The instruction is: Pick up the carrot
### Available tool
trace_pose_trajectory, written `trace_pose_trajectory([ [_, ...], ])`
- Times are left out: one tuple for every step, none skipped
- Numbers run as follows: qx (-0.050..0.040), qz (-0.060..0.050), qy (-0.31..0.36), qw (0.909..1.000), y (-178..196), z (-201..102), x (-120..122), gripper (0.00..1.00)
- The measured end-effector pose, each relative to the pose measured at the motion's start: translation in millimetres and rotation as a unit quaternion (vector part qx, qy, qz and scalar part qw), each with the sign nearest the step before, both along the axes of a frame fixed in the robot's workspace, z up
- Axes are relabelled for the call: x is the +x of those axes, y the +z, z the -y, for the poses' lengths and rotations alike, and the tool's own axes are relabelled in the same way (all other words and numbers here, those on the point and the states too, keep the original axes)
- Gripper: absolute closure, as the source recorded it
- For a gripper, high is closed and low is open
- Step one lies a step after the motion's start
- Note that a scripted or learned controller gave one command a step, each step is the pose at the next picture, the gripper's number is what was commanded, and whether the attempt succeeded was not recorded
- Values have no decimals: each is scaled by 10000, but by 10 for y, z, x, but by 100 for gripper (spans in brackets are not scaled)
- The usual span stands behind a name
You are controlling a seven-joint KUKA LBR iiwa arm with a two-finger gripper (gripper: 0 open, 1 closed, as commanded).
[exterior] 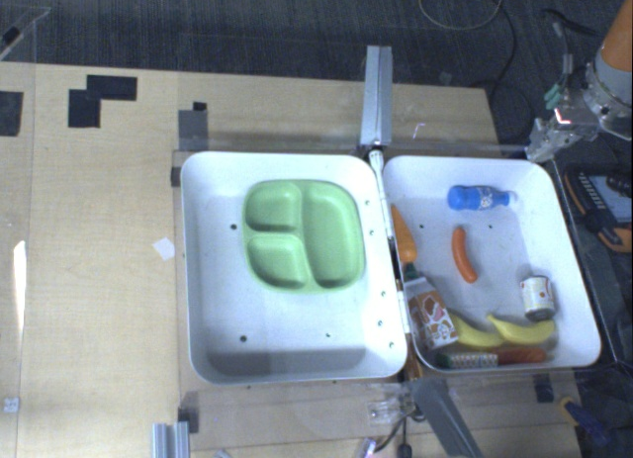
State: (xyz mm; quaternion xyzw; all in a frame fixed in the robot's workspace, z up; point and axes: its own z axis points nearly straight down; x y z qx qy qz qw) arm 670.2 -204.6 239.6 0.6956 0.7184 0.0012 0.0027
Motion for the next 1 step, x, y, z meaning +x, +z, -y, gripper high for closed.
trace_pose_trajectory([
  [-14, 36, 34, 10000, 133, -13, 21, 100],
])
